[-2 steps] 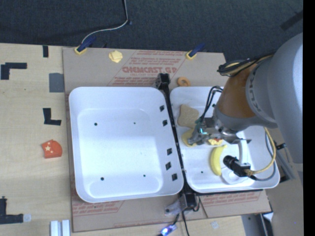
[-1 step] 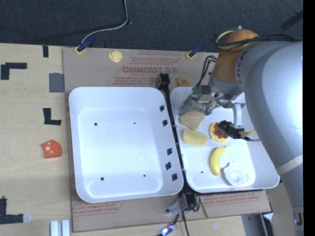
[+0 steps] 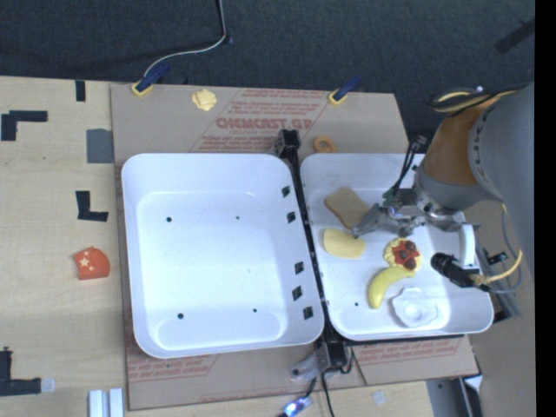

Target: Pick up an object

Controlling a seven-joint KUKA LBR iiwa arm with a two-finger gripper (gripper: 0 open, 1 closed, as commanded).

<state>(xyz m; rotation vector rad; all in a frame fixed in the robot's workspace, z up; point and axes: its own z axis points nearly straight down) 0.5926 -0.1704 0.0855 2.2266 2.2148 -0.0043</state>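
Note:
The right bin [image 3: 460,324] holds a tan bread-like slice [image 3: 344,203], a pale yellow lump [image 3: 344,245], a yellow banana [image 3: 386,286], a small red-and-yellow toy [image 3: 403,254] and a white piece [image 3: 413,309]. My gripper [image 3: 359,228] reaches in from the right and is low in this bin. Its tip lies between the tan slice and the yellow lump, close to both. I see nothing lifted off the bin floor.
The left bin [image 3: 139,176] sits beside the right one, with a black divider [image 3: 300,233] between them. A red toy [image 3: 92,263] lies on the bench at the left. A yellow piece [image 3: 204,100] and an orange ring [image 3: 323,144] rest on the cardboard behind the bins.

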